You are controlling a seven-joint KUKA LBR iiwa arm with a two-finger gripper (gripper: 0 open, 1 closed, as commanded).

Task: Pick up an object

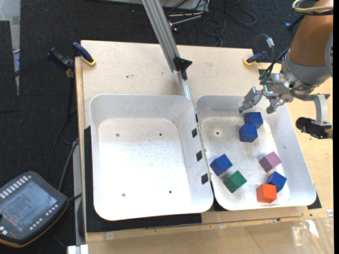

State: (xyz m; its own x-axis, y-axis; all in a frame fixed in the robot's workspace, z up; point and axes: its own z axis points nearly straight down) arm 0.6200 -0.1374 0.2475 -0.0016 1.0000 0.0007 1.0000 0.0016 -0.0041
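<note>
My gripper (261, 104) hangs open over the back of the right bin (302, 163), its two grey fingers spread with nothing between them. Just below it sit two blue cubes, one (253, 119) near the fingertips and another (248, 133) in front of it. Further forward lie a third blue cube (221, 163), a green cube (234, 180), a purple cube (270, 161), a small blue cube (277, 181) and an orange cube (266, 193).
The left bin (106, 142) stands beside the right one. A slanted metal pole (161, 28) ends at the bins' shared back edge. Clamps (83, 54) grip the bench's back corners. A teach pendant (26, 208) lies at the lower left.
</note>
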